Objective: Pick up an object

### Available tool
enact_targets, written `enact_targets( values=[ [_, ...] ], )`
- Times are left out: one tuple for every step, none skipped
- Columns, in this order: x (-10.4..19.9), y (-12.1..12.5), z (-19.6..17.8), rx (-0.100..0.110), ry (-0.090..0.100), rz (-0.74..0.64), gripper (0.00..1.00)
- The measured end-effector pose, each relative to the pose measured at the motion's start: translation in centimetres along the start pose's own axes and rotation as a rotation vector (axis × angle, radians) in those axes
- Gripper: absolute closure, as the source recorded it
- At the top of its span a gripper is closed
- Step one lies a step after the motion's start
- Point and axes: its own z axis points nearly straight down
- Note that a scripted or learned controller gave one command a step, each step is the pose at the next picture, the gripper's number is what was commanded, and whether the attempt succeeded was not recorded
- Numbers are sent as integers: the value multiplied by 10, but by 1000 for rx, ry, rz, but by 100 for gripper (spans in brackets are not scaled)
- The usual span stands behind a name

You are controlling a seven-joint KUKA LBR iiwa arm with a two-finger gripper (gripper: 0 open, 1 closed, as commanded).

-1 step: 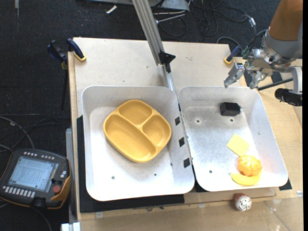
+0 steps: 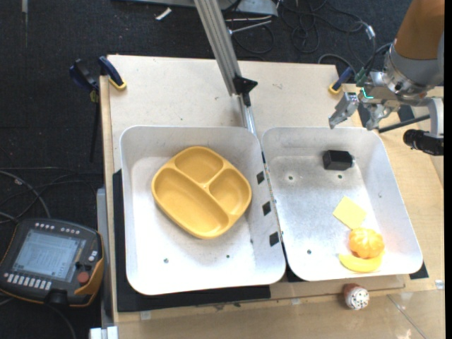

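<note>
the left bin (image 2: 141,260) holds a yellow divided plate (image 2: 202,190). the right bin (image 2: 311,253) holds a black block (image 2: 337,159) near its far edge and, toward the near corner, a yellow slice (image 2: 349,212), an orange (image 2: 366,243) and a banana (image 2: 359,263). the gripper (image 2: 357,110) hovers above the far rim, fingers spread, gripping nothing.

Glossy yellow plastic plate (image 2: 203,190), matt white bins (image 2: 141,260)

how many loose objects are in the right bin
4: a black block near the bin's far side, a yellow square lower down, an orange ball, and a yellow piece under it.
</note>
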Motion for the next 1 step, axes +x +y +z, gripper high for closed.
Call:
enact_targets(
  values=[
    [6, -8, 50, 4, 1, 2, 0]
  ],
)
